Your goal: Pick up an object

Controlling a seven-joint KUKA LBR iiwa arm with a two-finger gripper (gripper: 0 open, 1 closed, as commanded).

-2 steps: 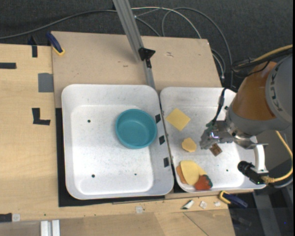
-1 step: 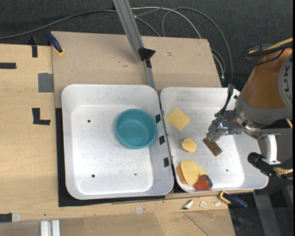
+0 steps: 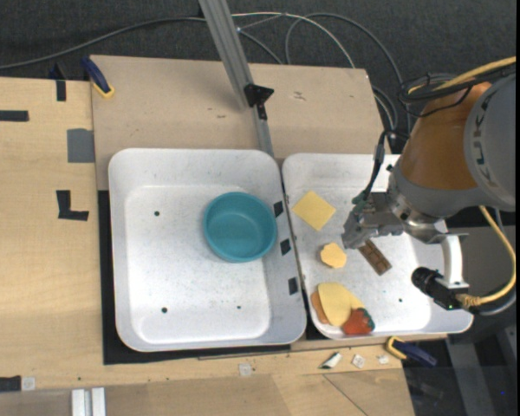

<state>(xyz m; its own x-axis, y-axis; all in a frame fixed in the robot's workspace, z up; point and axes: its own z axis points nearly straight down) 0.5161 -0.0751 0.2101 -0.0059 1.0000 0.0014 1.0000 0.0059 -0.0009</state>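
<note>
In the right bin (image 3: 329,167) lie a pale yellow square slice (image 3: 314,210), a small yellow-orange chunk (image 3: 333,256), a brown stick-like piece (image 3: 375,256), and at the front a yellow round piece (image 3: 335,301) with a red piece (image 3: 359,322) against it. My gripper (image 3: 360,230) hangs low over the right bin, between the yellow chunk and the brown piece, just above the brown piece's near end. The grey wrist and orange band (image 3: 438,154) rise behind it to the right. A teal bowl (image 3: 238,225) sits in the left bin (image 3: 147,258).
A slanted metal pole (image 3: 234,55) rises from behind the bins' shared edge. Black cables (image 3: 329,33) run across the back of the bench. Blue-and-yellow clips sit at the bench's back left (image 3: 98,76) and front right (image 3: 409,351).
</note>
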